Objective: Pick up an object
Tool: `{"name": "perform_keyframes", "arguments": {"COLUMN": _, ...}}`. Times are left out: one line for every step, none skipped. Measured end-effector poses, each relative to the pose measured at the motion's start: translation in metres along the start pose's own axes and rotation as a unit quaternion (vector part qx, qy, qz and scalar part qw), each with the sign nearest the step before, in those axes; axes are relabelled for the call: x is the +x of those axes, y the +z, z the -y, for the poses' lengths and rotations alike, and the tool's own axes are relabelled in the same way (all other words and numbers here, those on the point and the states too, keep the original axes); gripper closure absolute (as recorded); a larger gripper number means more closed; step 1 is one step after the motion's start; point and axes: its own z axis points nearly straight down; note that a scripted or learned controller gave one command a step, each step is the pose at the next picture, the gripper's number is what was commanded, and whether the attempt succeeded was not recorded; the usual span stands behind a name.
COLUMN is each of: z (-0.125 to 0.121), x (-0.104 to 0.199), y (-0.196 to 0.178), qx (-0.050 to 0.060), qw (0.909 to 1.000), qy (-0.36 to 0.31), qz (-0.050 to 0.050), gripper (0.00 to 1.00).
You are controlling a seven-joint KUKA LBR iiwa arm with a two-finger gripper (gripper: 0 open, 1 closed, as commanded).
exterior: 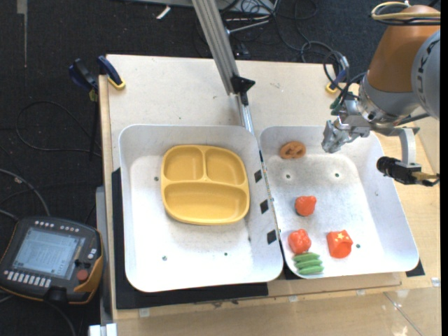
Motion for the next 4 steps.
{"name": "perform_keyframes", "arguments": {"z": -0.003, "x": 0.049, "y": -0.013, "qx": -0.001, "qw": 1.0000, "qy": -0.003, "qz": -0.001, "gripper": 1.00}}
{"name": "perform_keyframes", "arguments": {"z": 0.006, "x": 0.100, "y": -0.009, "qx": 0.000, "qw": 1.0000, "qy": -0.003, "qz": -0.002, "gripper": 1.00}}
{"name": "perform_keyframes", "arguments": {"z": 0.002, "x": 0.152, "y": -0.021, "qx": -0.001, "qw": 1.0000, "qy": -0.003, "qz": -0.002, "gripper": 1.00}}
{"name": "perform_keyframes", "arguments": {"z": 0.006, "x": 0.207, "y": -0.031, "qx": -0.001, "qw": 1.0000, "qy": -0.004, "qz": -0.001, "gripper": 1.00}}
